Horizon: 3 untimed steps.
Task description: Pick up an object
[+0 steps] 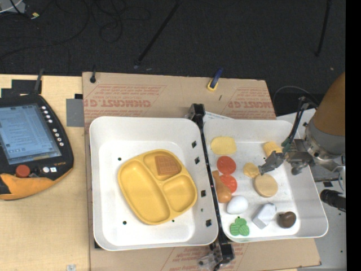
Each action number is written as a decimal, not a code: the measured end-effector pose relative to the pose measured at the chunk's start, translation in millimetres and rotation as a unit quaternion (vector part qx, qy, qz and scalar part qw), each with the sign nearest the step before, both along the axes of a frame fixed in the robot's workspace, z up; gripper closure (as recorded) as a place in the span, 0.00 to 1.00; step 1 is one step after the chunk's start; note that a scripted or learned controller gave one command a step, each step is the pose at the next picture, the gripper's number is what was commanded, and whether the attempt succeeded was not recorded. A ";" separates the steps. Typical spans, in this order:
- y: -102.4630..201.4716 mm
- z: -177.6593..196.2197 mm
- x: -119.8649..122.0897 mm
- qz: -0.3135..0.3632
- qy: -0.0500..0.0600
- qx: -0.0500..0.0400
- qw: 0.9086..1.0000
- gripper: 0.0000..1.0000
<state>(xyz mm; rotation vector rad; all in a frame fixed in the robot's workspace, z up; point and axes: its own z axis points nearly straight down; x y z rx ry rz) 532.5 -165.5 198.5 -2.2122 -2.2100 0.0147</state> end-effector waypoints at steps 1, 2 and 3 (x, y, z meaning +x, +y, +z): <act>-0.3 6.1 2.3 0.001 -0.005 -0.001 1.000 0.00; 0.1 -58.8 8.1 0.002 -0.003 0.000 1.000 0.00; -0.3 -111.5 9.4 0.000 -0.008 -0.004 1.000 0.00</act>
